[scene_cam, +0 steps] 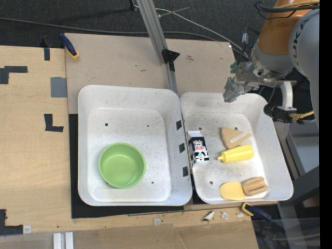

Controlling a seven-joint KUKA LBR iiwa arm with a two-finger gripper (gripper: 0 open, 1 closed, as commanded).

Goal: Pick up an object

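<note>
Gripper (pixel 232 93) hangs over the 12 o'clock rim of the right bin (pixel 275 139), nothing seen in it; whether it is released or clenched I cannot tell from this slant. Likely poised high to clear the wall before descending. Candidates lie toward 6 o'clock of it, well apart: yellow bottle (pixel 236 154), tan wedge (pixel 233 136) just above, small carton (pixel 197 149) at 7 o'clock; green bowl (pixel 122 164) sits in the left bin (pixel 124 100).
</note>
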